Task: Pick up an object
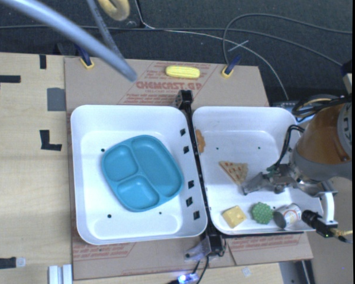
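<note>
Your gripper's (252, 185) fingers are too small and dark here to read as open or closed, and nothing shows between them. They sit low in the right bin (242, 116), just beside the triangular wafer (235, 171) near the bin's middle. Along the bin's front edge lie a yellow block (233, 216), a green knobbly ball (261, 212) and a small can (287, 215). The left bin (83, 158) holds a blue divided plate (142, 171). I'd centre over the wafer, descend squarely, then close before lifting.

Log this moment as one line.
gripper: low in right bin | beside: toast slice | held: nothing seen | left bin: blue plate
</note>
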Available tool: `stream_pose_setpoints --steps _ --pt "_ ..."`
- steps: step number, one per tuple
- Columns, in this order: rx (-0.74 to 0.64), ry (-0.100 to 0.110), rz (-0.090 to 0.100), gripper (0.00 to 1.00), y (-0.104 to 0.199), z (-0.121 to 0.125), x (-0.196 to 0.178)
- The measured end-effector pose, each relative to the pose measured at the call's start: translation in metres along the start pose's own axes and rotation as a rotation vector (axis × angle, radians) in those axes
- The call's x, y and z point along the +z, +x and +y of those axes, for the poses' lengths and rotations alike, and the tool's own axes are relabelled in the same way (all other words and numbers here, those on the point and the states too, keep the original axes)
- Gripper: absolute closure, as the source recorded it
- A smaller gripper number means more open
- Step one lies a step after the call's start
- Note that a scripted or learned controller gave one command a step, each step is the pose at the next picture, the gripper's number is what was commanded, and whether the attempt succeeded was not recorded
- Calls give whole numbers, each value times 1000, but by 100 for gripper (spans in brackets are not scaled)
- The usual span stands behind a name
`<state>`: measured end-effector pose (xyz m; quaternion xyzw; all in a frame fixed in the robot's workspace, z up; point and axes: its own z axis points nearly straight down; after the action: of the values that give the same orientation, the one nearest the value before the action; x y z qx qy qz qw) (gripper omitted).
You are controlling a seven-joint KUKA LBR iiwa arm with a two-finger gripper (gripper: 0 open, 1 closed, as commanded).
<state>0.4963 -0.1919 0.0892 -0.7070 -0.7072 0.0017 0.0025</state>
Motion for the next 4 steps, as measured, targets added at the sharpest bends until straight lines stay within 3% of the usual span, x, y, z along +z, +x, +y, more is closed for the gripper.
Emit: stream_pose_setpoints --steps 1,3,4 --pt "-1 -4 0 100 0 2 -13" --pt "-1 -10 -3 100 11 3 -120" --pt "-4 -5 0 100 61 3 -113"
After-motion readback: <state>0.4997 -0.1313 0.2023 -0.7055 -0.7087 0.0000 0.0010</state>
